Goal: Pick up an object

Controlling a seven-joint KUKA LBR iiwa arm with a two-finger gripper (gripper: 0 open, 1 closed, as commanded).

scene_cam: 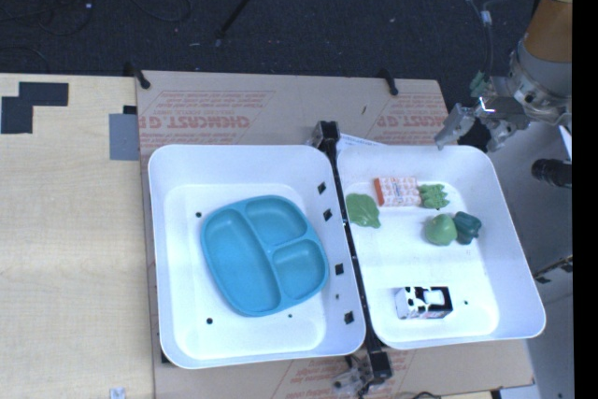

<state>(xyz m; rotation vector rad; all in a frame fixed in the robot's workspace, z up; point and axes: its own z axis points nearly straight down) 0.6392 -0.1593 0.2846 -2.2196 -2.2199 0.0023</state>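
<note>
The gripper (476, 121) is being held above the far right corner of the right bin (509, 229), just outside its rim, under the orange band of the arm (547, 23). Whether it is released or clenched cannot be told at this size. Nothing is being seen between its fingers, so no object is being carried.

The objects to be picked are lying in the right bin, all below and to the left of the gripper in the camera view. The nearest ones are being found in the upper part of that bin: a small red and white packet (396, 191), with a green leafy piece (433, 195) touching its right end. The long axis of the packet is running almost left to right. A little lower, a round green object (440, 230) and a dark teal object (466, 225) are lying against each other. Another green piece (363, 210) is resting near the divider, and a black and white object (422, 302) is lying well apart, at the near side.

In the left bin (168, 248) a blue divided plate (263, 252) is sitting.

On the cardboard (234, 112) under the bins, red printing is being seen upside down; it cannot be read with certainty. The marks on the packet are too small to read.
</note>
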